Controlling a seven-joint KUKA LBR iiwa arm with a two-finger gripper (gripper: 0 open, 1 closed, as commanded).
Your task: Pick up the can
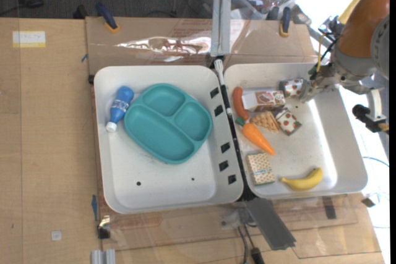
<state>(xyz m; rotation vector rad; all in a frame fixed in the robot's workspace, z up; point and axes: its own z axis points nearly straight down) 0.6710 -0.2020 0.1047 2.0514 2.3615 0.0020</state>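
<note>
Left bin [117,188]: smooth blue bottle [119,107], glossy teal divided plate [168,123]. Right bin [346,151], left of the jaws: sausage [238,102], tapered carrot [257,136], curved banana [303,179]. The can [292,86], small with a printed label, lies just left of the gripper [306,91]. We cannot tell the jaws' state.

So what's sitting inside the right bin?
In the right bin: a banana, carrot, sausage and several small packets. The end effector covers part of the top corner.
</note>
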